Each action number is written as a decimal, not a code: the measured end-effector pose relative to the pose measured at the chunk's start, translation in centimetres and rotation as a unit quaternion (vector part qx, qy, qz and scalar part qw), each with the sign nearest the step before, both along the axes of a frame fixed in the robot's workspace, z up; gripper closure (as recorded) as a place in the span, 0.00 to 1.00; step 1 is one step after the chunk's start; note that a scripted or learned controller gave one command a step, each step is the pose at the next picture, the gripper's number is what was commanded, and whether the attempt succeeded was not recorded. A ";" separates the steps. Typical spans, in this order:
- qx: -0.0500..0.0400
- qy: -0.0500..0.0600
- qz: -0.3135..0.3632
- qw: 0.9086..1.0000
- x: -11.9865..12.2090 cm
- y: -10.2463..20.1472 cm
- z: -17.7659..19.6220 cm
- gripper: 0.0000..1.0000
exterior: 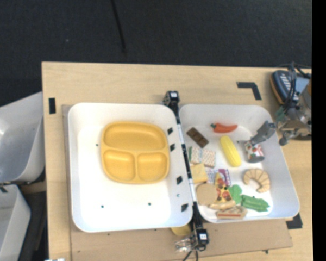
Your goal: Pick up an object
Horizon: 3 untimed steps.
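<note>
1. The grey two-finger gripper (pixel 259 140) reaches in from the right and hangs over the right-hand part of the right shallow white plastic bin (pixel 280 200). The arm's dark wrist (pixel 292 118) sits just behind it at the bin's edge.
2. Whether the gripper is wide, narrow or closed on anything cannot be told, because its tip is small and blurred here.
3. A small red, white and grey object (pixel 255 154), too blurred to identify, lies right at the gripper's tip. Whether they touch cannot be told.
4. Just left of the gripper lies a yellow plastic corn cob (pixel 230 150), set at a slant. Up and left of the gripper is a red toy chilli pepper (pixel 224 128).
5. Below the gripper, near it, rests a tan toy croissant (pixel 257 179). Further below and to its left is a green leafy toy piece (pixel 249 200) beside a toy pizza slice (pixel 223 193).
6. Well left of the gripper, by the bin's left wall, lie a brown chocolate-bar piece (pixel 197 137) and a pale speckled cracker (pixel 207 157).
7. Far to the gripper's left, the left shallow white plastic bin (pixel 87 200) holds a yellow plastic plate with three compartments (pixel 135 151).
</note>
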State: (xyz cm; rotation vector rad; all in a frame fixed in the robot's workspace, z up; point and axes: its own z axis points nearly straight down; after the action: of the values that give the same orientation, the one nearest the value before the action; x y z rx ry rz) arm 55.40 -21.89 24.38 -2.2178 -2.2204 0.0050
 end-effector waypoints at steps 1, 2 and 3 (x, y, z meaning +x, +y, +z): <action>0.000 0.003 0.001 1.000 0.0 -0.1 0.6 1.00; 0.002 0.003 0.002 1.000 -3.6 6.7 -4.0 1.00; 0.002 0.002 0.004 1.000 -6.5 15.6 -4.7 1.00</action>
State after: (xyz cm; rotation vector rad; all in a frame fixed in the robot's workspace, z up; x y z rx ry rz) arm 48.88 -6.32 19.64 -2.2062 -2.2249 0.0053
